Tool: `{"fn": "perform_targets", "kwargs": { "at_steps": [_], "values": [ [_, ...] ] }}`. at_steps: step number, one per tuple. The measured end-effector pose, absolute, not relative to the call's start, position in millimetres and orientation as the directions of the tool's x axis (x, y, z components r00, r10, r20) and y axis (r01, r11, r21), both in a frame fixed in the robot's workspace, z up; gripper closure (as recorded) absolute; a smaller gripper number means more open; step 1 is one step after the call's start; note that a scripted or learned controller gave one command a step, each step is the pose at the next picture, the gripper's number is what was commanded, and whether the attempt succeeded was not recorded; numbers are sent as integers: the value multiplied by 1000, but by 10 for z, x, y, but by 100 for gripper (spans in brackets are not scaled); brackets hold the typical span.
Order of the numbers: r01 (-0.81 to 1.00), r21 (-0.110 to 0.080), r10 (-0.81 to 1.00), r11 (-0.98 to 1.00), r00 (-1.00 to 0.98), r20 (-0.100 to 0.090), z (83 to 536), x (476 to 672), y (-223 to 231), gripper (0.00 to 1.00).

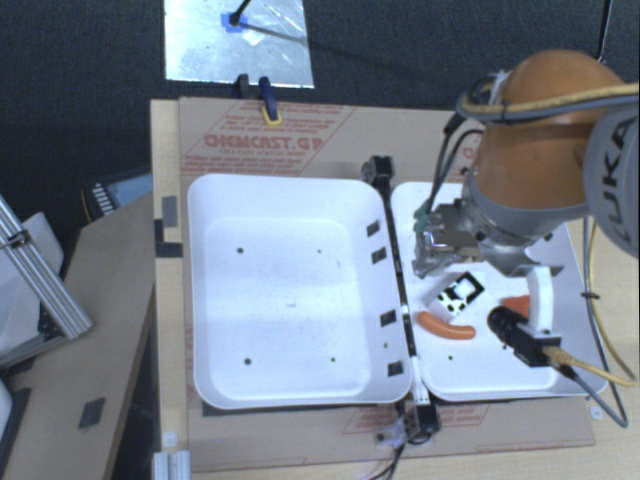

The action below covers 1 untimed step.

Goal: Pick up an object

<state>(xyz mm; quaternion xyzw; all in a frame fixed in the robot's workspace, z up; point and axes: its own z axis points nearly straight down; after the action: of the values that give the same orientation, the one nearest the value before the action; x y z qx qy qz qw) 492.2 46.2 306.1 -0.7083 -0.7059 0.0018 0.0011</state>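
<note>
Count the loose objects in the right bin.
3 visible: an orange sausage-shaped piece near the divider, a black-and-white block just above it, an orange-red piece right. The arm may hide more.

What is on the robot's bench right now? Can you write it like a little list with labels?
Bins: two shallow white bins side by side, left bin and right bin
Arm: grey with an orange band, over the right bin
Gripper: low over the right bin's upper left part
Orange sausage-shaped thing: lying in the right bin, near its left wall
Black and white block: just above the orange thing
Red piece: further right, partly hidden
</note>
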Motion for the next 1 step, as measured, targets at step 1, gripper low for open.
{"fn": "perform_targets", "kwargs": {
  "at_steps": [1],
  "values": [
    [1000, 11, 1000, 10, -10, 4, 4008, 4871, 1046, 100]
  ]
}}
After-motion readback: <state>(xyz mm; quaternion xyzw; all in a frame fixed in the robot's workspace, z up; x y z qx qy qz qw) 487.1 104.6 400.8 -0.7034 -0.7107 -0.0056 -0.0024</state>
